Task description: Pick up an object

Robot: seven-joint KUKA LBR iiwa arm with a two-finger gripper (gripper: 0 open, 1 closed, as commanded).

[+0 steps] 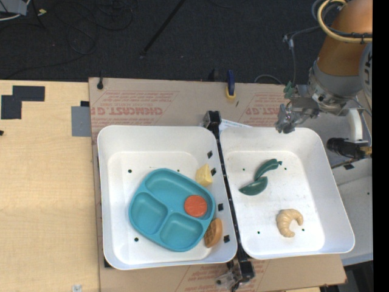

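Up by the far right corner of the right white bin [328, 181] hangs the grey metal claw [285, 125]; it sits over the rim, not over any toy, most likely parked out of the way; whether it is open or closed I cannot tell, for it is small and dark from here; nothing shows in it.

Two toys lie on the floor of that bin, well apart from the claw; the dark green bent pepper toy [260, 177] is the nearer one, so I guess it is the one to grab; it lies flat, and its long way runs on a slant, from low on the left to high on the right, with its thin stalk end pointing up toward the claw's corner; the claw would do best to bite across that thin long body.

The pale tan curled croissant toy [289, 222] lies nearer the front, its ends curling toward the right.

In the left white bin [112, 163] rests a blue plastic tray with three parts [152, 215]; a round orange toy [196, 205] sits on it; a small yellow toy [204, 175] and a brown bread-like toy [213, 232] lie just beside the tray's edge.
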